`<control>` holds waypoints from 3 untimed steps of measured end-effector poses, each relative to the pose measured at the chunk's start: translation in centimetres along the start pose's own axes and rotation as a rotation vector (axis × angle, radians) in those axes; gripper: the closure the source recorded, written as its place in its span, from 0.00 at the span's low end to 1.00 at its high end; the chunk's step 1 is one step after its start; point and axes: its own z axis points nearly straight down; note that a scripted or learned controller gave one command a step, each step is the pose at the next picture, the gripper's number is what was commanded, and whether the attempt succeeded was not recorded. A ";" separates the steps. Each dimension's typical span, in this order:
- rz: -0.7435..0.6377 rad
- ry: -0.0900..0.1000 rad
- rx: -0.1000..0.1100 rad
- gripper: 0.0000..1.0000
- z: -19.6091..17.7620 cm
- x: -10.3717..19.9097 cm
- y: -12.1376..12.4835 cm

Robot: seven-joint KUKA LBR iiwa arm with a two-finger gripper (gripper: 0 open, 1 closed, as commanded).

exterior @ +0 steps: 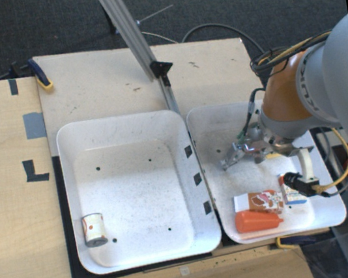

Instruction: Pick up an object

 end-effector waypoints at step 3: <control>-0.001 0.001 -0.006 1.00 -10.2 1.6 0.6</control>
